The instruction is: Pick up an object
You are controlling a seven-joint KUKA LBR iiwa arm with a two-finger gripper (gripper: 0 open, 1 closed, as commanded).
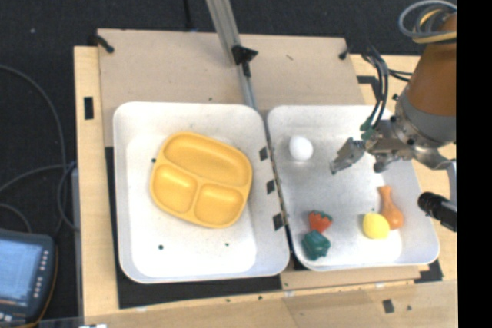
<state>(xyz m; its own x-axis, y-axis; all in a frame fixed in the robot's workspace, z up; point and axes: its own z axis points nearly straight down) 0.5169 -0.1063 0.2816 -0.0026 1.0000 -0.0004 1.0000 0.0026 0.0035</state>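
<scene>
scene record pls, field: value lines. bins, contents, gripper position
left bin: yellow divided tray
right bin: white ball, red piece, green piece, yellow piece, orange piece
gripper: over right bin, right of white ball, nothing seen in the jaws
pieces: red and green close together near front left; yellow and orange touching
arm: enters from right

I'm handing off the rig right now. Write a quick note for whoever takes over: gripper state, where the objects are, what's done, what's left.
Gripper: above the right bin, nothing between its fingers; open or shut unclear.
Right bin: white ball near the upper left; red piece and green piece at the lower left; yellow piece beside an orange piece at the lower right.
Left bin: yellow divided tray.
Done: no pick yet.
Left: grasp and lift one object.
</scene>
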